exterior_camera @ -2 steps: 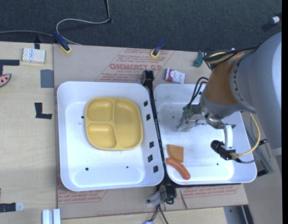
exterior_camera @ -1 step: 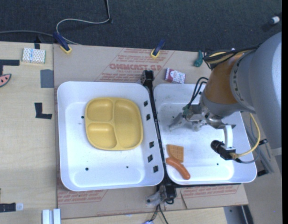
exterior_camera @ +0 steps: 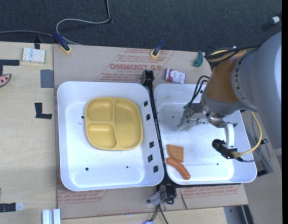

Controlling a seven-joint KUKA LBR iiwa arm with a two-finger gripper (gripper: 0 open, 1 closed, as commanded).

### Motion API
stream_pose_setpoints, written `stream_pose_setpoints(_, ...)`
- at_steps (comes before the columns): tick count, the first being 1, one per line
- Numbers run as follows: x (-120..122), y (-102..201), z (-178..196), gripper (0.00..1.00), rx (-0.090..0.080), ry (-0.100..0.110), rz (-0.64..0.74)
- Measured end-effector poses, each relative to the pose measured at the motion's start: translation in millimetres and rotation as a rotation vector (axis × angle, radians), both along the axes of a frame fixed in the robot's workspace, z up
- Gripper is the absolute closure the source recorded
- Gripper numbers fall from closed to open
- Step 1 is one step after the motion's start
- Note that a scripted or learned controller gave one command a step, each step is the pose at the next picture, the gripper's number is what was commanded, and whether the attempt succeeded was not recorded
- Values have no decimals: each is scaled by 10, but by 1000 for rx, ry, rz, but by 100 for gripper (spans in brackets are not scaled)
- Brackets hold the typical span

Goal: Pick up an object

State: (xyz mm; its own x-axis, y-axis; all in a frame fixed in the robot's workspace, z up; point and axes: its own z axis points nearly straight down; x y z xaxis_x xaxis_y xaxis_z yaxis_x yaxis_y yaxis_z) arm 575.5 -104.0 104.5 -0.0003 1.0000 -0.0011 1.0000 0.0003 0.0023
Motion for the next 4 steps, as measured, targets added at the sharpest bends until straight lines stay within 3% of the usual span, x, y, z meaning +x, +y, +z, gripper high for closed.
stream_pose_setpoints(1,0,0,-1,0,0,0,0)
stream_pose_setpoints(2,142,65,-191,0,1,3,0)
stream_pose_setpoints(3,149,69,-94,100,1,0,1)
stream_pose_setpoints(4,149,69,-95,0,1,-1,1)
